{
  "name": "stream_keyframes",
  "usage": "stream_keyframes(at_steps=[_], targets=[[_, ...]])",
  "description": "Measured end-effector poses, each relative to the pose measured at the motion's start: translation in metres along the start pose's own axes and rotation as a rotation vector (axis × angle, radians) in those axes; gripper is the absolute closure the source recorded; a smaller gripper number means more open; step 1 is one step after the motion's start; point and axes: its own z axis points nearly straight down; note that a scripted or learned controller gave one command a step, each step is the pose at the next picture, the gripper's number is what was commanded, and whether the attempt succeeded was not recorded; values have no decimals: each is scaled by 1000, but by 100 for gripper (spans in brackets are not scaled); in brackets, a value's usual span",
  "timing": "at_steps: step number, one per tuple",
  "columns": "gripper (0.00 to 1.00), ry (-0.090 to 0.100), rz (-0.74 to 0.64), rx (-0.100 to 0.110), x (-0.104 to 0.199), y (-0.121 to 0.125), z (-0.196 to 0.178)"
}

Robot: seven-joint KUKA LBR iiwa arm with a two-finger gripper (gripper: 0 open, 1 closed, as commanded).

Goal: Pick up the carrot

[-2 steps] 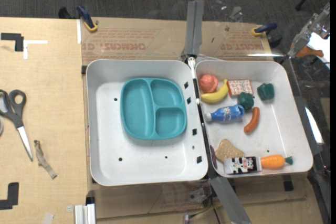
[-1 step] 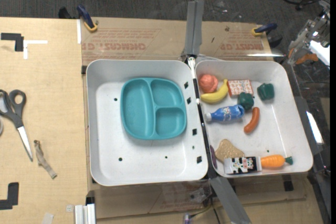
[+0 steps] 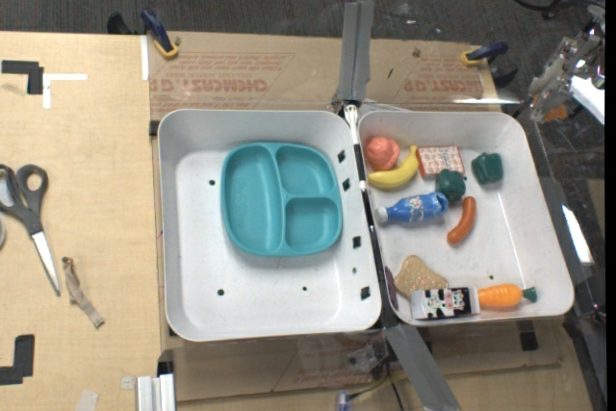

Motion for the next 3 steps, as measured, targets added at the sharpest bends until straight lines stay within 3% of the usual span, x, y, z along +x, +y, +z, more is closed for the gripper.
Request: stream_keyframes(at_steps=[1,2,3], targets=[[100,-3,-237,-1,-1,0,-25],[100,0,-519,-2,35,-15,71],[100,0,-529,-1,93,-40,36]])
